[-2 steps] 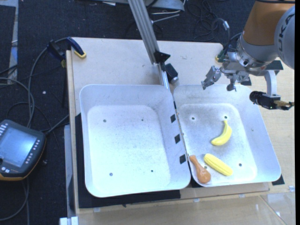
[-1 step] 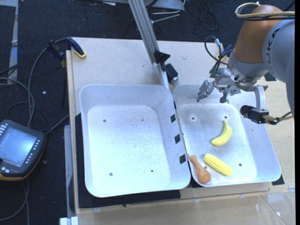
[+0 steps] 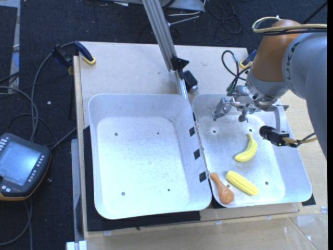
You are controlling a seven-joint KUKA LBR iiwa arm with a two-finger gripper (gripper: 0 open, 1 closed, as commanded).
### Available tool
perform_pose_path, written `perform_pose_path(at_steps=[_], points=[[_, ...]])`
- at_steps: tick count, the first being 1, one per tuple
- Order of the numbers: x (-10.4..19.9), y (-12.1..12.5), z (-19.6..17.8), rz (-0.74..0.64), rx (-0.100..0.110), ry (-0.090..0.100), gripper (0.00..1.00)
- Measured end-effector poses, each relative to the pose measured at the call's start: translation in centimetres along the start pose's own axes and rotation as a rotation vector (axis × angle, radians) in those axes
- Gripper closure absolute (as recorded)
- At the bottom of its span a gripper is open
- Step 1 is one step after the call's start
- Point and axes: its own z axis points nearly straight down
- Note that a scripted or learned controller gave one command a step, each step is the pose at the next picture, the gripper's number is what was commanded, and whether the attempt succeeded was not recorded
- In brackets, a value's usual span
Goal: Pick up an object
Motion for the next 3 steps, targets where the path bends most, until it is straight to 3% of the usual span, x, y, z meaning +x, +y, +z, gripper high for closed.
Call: perform_pose_path(at_steps=[1,2,3], points=[[0.0,-0.1,5.3,0.0,0.001,0.0,0.0],[0.0,0.0,4.0,0.0,-0.005,-0.001,1.0],[-0.6,0.2,-1.9,0.0,-0.009,-0.001,1.0]])
